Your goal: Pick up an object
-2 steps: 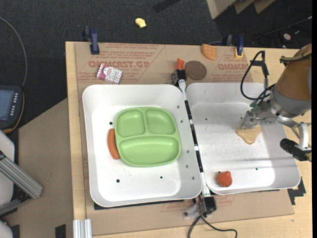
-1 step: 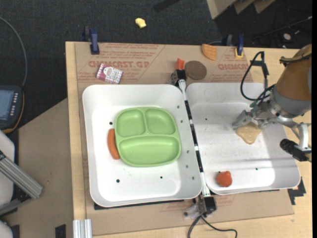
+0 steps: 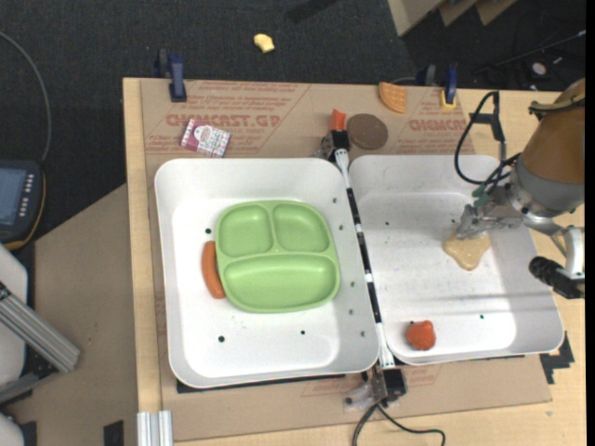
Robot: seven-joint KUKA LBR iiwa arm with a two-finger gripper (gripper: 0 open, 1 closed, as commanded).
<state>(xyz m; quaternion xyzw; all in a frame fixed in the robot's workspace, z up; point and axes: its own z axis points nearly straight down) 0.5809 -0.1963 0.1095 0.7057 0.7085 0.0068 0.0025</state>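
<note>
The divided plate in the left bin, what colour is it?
Light green, plain; the plate shows best in the camera view.

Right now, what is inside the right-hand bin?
The right bin holds a tan, bread-like piece directly beneath the gripper, and a small red-orange item near its front edge. The gripper covers the tan piece's upper end, so any contact there is hidden.

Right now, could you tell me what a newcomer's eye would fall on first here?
Most likely the green divided plate in the middle of the left bin, with an orange carrot-like piece against its left edge. Next, the gripper low over a tan piece in the right bin.
</note>
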